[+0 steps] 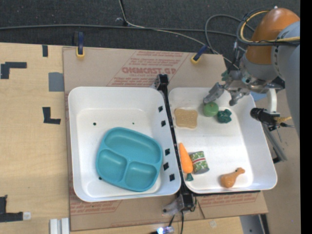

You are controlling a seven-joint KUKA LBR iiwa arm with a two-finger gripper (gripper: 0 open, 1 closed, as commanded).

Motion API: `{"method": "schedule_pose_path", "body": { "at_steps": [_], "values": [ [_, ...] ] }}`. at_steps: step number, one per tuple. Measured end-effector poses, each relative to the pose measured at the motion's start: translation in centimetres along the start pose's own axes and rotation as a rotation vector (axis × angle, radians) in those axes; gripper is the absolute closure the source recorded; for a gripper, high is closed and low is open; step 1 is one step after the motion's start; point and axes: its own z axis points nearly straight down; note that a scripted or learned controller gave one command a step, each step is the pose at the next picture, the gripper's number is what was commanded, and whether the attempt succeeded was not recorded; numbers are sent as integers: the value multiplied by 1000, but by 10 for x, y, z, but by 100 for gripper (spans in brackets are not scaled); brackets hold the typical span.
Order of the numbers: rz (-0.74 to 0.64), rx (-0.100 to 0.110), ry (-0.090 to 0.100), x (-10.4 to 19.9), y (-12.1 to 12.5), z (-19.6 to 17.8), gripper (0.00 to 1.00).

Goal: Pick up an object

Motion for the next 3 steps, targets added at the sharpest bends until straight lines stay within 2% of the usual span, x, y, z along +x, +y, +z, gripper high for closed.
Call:
{"method": "schedule_pose_path", "body": {
  "at_steps": [1, 2, 3],
  "values": [
    [-3, -14, -2, 0, 3, -9, 0],
    [-4, -10, -2, 10, 1, 40, 0],
    [-4, -16, -4, 10, 2, 92, 0]
  ]
}}
